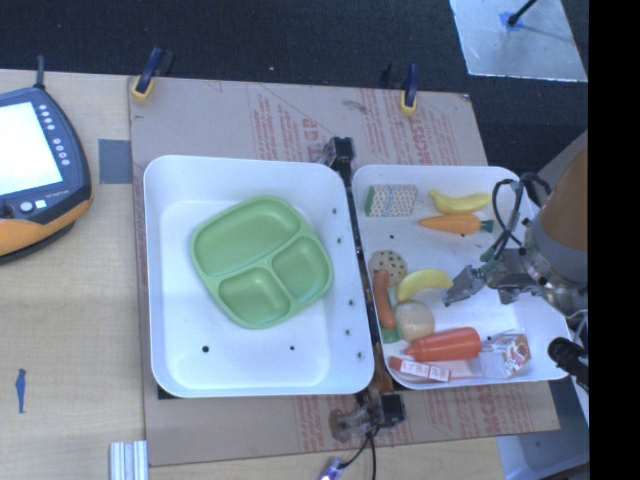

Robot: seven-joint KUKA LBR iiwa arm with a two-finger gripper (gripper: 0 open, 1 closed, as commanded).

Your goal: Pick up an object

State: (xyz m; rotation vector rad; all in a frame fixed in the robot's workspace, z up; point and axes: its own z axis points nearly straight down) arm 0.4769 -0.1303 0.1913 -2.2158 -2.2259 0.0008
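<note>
Left bin (170, 268): holds divided plate (262, 261), centred.
Right bin (400, 178): holds toy foods; bananas (460, 202), carrot (452, 225) at back; bottle (443, 345) in front.
Gripper (468, 286): above right bin's right half.
Tablet (35, 168): far left on bench.

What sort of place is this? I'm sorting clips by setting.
Probably a robotics lab bench: two white bins clamped on a board, toy food beside a green divided plate, and a teach pendant.

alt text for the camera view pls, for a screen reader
The gripper hovers over the right bin among toy foods: bananas, a carrot and a red bottle. The left bin holds a green divided plate.
</note>
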